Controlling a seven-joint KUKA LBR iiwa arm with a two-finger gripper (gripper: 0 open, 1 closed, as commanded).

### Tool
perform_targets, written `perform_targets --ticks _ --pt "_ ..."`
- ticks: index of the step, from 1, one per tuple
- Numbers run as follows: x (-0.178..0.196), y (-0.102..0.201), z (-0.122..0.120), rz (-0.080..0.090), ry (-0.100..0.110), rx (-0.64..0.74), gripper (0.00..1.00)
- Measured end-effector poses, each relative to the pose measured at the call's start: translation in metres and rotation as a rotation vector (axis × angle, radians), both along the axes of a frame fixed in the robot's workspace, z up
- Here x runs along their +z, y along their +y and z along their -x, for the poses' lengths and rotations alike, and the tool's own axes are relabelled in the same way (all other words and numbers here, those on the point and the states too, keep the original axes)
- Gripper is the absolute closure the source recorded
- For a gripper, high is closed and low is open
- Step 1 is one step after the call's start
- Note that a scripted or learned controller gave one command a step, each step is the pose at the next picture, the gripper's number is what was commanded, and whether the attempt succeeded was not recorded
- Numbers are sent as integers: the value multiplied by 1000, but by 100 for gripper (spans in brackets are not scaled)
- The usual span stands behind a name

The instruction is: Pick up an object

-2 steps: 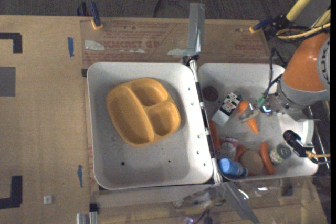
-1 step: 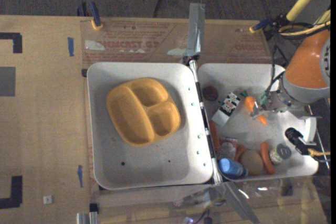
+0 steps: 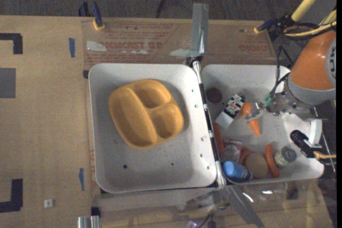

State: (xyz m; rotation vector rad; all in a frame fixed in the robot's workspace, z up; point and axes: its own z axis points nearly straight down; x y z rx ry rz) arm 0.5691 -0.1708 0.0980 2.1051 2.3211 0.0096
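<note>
The right bin (image 3: pixel 278 73) holds several small things. An orange carrot-shaped piece (image 3: pixel 254 124) lies near its middle, with a black and white box (image 3: pixel 233 105) just to its left. My gripper (image 3: pixel 258 110) reaches in from the right and hangs right over the carrot's upper end, under the grey arm with the orange band (image 3: pixel 316 68). A dark round disc (image 3: pixel 214 95) lies at the bin's far left. Along the near wall are a blue bottle (image 3: pixel 235 170), a brown egg-shaped lump (image 3: pixel 258 165), an orange piece (image 3: pixel 271 160) and a small lidded jar (image 3: pixel 284 157).
The left bin (image 3: pixel 101 168) carries a yellow divided plate (image 3: pixel 145 112) in its middle. A thin red-orange strip (image 3: pixel 218 139) lies along the right bin's left wall. A metal divider (image 3: pixel 199 34) stands between the bins at the back.
</note>
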Motion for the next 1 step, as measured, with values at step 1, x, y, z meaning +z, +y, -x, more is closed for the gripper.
perform_targets --ticks 1 --pt "11 -1 -1 1 -4 -1 100"
